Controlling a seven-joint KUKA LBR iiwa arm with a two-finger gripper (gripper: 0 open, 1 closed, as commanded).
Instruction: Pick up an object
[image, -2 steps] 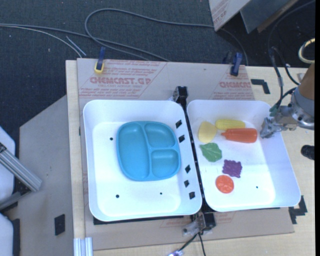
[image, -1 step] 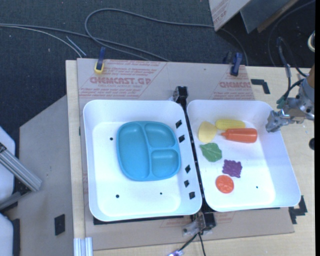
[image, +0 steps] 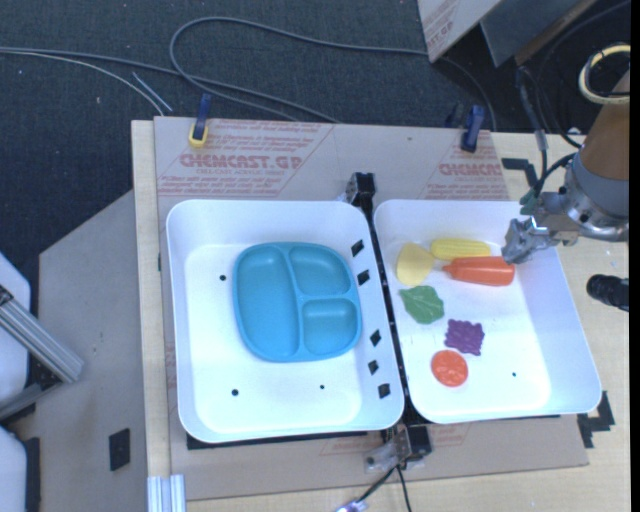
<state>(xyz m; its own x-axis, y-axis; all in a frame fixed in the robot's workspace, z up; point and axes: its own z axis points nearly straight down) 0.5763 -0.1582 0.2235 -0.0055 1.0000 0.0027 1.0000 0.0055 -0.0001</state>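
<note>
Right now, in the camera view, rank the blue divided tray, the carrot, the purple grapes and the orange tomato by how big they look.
1. blue divided tray, by far the largest.
2. carrot.
3. purple grapes and orange tomato look about the same, so I won't rank them.

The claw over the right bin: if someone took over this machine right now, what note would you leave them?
Claw: low over the right bin, at the right end of the carrot; whether it is open or shut can't be told, and nothing is seen in its grip.
Right bin: corn, yellow piece, green leaf, purple grapes, tomato.
Left bin: blue tray.
Done: nothing lifted.
Left: grasp one item, likely the carrot, and lift it.
</note>
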